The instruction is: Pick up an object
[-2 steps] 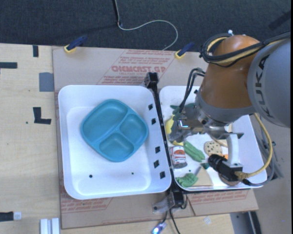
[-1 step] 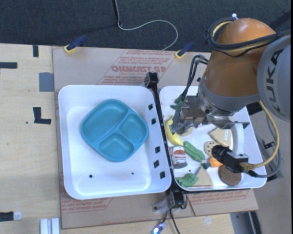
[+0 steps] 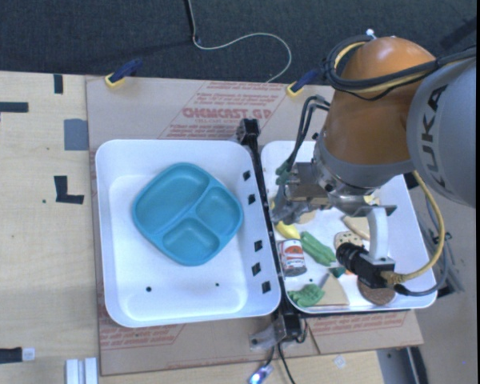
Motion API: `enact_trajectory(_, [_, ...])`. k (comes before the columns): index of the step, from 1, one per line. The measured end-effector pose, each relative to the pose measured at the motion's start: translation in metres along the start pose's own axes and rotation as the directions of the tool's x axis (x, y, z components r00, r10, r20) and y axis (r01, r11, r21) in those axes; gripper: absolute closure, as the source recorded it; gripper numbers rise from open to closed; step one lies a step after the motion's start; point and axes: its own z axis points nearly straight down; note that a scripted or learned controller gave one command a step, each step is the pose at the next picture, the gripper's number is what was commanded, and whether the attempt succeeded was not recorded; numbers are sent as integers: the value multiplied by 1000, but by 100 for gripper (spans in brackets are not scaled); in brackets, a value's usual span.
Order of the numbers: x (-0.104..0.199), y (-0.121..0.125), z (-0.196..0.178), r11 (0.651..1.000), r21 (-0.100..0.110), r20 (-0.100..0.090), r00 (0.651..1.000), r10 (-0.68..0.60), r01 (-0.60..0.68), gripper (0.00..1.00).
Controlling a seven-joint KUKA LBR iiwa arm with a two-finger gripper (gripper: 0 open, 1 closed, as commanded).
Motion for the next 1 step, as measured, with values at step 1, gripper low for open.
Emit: enact_trajectory(1, [9,0,-16,1000,-3,-1,1000,-1,1,100])
